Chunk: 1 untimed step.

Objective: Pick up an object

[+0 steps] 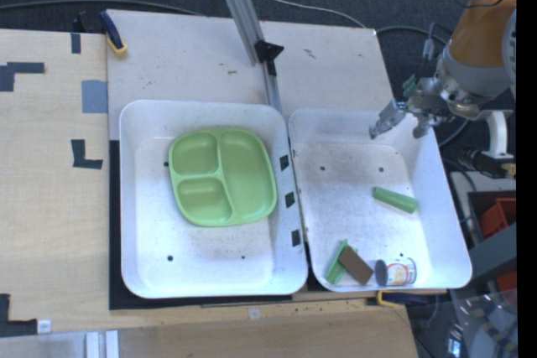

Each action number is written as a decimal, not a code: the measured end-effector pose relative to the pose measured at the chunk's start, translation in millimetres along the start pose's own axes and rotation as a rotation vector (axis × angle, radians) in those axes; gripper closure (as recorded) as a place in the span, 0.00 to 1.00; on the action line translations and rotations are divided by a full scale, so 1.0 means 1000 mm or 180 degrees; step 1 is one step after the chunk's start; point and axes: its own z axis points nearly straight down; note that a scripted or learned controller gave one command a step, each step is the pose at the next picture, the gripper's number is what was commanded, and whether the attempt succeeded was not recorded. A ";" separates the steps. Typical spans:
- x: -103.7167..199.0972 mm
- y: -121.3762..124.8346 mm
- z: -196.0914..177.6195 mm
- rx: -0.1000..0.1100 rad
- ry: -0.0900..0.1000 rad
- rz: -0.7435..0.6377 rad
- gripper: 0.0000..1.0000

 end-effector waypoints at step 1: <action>-0.007 -0.006 0.060 0.0007 0.0002 0.0000 0.00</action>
